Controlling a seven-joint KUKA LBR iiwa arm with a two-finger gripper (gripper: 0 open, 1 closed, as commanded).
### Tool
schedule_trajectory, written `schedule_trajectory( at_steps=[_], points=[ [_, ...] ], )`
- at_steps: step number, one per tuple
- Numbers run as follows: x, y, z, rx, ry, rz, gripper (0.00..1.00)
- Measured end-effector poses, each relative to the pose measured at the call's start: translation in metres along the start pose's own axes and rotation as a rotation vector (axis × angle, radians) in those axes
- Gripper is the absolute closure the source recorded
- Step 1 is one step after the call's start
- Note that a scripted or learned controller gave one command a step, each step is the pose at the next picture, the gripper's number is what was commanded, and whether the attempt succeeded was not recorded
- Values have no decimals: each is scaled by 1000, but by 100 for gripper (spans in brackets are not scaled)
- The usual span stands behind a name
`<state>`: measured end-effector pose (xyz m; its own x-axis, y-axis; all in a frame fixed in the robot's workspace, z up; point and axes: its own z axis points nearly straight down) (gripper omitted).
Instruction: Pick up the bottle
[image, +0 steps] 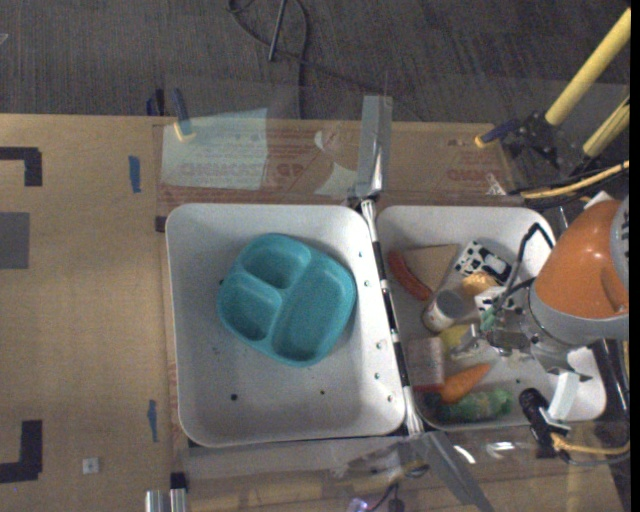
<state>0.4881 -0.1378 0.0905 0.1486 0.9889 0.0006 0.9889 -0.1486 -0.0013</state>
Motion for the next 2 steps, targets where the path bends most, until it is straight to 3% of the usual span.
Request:
schedule_trajectory(
  at_steps=[1, 2],
  points=[
    [0, -5, 2, -14, -1, -14, 0],
    [37, 5, -3, 6, -1, 104, 0]
  ],
)
